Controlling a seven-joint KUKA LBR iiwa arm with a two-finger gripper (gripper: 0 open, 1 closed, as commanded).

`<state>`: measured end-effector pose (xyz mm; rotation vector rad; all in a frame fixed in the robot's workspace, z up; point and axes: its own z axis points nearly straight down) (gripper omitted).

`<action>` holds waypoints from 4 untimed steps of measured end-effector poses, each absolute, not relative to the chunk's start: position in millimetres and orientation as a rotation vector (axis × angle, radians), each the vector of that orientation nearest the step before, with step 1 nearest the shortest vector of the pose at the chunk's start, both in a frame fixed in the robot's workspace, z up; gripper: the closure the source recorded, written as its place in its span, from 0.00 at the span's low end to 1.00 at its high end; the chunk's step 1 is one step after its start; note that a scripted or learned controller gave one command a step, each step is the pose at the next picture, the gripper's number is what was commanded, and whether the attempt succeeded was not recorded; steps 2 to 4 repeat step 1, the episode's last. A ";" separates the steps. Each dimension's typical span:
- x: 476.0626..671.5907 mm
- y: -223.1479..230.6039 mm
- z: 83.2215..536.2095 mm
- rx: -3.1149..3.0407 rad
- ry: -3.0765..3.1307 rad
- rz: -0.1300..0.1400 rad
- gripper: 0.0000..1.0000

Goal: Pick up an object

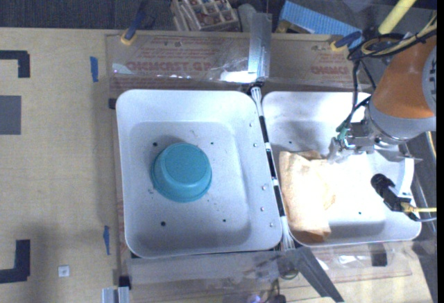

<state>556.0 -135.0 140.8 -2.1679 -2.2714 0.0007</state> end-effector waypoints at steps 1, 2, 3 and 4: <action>555.9 -135.3 140.8 -2.168 -2.271 0.001 0.00; 555.9 -135.3 140.8 -2.168 -2.271 0.001 0.00; 555.9 -135.3 140.8 -2.168 -2.271 0.001 0.00; 555.9 -135.3 140.8 -2.168 -2.271 0.001 0.00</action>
